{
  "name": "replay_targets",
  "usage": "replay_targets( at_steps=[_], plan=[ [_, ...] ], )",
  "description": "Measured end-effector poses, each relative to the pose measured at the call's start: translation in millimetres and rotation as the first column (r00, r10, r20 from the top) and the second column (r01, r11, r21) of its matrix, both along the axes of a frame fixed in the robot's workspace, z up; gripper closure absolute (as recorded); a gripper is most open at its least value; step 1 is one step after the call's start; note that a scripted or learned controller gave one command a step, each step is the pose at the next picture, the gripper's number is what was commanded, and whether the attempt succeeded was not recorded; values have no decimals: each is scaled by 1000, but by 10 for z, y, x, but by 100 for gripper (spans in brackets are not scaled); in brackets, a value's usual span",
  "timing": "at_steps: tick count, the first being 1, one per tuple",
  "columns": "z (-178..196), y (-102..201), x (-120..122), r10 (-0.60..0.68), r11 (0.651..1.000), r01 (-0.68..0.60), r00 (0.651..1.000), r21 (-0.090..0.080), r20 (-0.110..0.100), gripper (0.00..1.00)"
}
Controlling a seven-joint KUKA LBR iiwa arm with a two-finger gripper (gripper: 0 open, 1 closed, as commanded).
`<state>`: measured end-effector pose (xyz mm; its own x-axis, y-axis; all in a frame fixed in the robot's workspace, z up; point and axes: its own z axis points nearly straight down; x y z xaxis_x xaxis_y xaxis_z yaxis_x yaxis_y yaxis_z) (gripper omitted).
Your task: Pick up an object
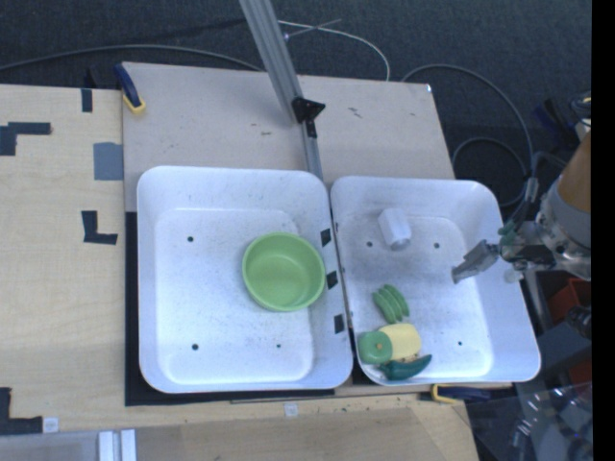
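The right bin (480,205) holds a small white cylinder (394,228) near its back. A green ridged piece (390,302) lies near the middle. At the front edge sits a yellow and green toy (392,342) with a teal piece (411,365) beside it. My gripper (472,262) hangs over the right side of this bin, apart from all these objects and with nothing seen in it. The left bin (168,195) holds a green bowl (282,272), upright, right of centre.
A grey metal pole (274,41) slants from the top of the view down to the seam between the bins. Cables (480,147) lie on the dark floor behind and right of the bench. The wooden bench top (58,257) stretches to the left.
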<state>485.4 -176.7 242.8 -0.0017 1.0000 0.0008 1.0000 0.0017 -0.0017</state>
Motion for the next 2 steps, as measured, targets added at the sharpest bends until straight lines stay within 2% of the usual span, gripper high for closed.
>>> replay_targets(
  at_steps=[1, 2],
  plan=[
    [1, -1, 0, 0, 1000, 0, 1000, 0, 0, 0],
    [-465, 68, 36, -1, 1000, 1, 1000, 1, -5, 0]
  ],
)
